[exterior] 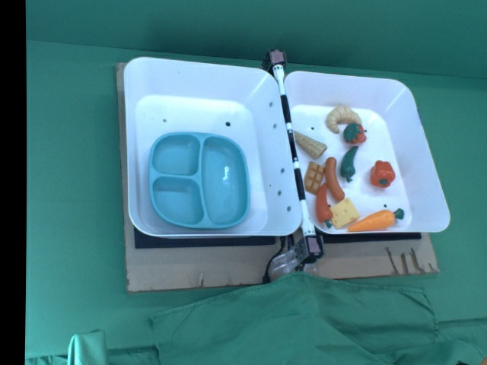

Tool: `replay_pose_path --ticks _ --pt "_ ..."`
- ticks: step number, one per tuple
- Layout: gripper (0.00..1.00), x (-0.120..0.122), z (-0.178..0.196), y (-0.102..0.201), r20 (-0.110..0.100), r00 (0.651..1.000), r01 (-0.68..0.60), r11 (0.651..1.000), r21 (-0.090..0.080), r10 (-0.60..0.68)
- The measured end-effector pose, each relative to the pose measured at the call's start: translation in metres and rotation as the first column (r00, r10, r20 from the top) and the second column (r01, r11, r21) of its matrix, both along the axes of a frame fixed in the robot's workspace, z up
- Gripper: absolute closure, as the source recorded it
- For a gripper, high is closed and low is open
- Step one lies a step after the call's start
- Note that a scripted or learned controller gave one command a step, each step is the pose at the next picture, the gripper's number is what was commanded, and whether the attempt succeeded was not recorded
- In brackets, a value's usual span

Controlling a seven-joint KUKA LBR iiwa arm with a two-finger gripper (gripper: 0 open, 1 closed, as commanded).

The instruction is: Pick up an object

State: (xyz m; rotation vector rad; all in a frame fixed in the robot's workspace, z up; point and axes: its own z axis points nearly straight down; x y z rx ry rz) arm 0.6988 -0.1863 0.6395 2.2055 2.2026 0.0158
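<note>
Nearest us, rumpled green cloth (304, 322) laps over the cardboard sheet (175, 268) beneath both bins. On it we see the left bin (205, 78) holding a teal divided plate (199, 179), and the right bin (396, 97) scattered with toy food: a carrot (375, 220), cheese wedge (345, 212), sausage (334, 178), waffle (315, 177), red pepper (383, 173) and croissant (342, 116). Farther back, flat green backdrop (228, 10) rises. We cannot tell the gripper's state.

Left white bin (152, 82) has a teal divided plate (199, 179) sitting toward its front-left corner. A black-and-white striped rod (291, 147) runs along the seam between the bins, and everything sits on a cardboard sheet (190, 268) over green cloth (68, 204).
</note>
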Motion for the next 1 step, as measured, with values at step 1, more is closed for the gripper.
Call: replay_pose_path --ticks 1 --pt "1.0 -0.0489 -0.0061 0.0 -0.022 1.0 0.004 1.0 0.009 -0.003"
